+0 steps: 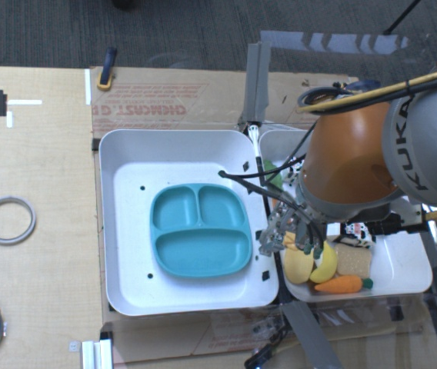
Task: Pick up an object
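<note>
Robotics lab: a KUKA arm point(388, 152) works over white bins point(118, 206) on a taped, cardboard-covered desk point(34, 160) above grey carpet point(203, 14).

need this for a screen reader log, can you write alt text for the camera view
A grey and orange robot arm reaches from the right over the right white bin, its gripper low above a banana, a carrot and other toy food. The left white bin holds a teal divided plate.
</note>
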`<action>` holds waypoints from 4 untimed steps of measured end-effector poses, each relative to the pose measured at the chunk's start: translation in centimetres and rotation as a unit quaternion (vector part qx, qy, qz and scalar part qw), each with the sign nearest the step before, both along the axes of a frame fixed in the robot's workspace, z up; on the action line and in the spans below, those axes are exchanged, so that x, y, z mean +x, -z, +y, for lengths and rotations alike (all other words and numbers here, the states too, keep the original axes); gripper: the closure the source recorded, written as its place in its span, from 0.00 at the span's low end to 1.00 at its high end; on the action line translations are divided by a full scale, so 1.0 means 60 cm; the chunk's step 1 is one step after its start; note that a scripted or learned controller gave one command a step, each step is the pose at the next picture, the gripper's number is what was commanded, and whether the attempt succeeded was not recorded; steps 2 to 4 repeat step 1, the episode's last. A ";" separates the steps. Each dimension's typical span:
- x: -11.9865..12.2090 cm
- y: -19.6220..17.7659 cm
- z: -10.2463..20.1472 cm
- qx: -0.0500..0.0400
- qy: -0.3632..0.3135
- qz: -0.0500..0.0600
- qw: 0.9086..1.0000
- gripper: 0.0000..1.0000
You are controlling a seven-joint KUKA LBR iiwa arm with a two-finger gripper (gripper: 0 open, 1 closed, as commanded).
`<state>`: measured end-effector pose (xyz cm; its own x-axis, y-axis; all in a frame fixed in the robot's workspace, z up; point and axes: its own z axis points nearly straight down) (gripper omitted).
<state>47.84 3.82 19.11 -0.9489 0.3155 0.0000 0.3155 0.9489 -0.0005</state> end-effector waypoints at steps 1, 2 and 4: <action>0.000 0.000 -0.003 0.000 0.135 -0.001 0.991 1.00; 0.000 0.000 -0.003 0.000 0.135 -0.001 0.991 1.00; 0.000 0.000 -0.003 0.000 0.135 -0.001 0.991 1.00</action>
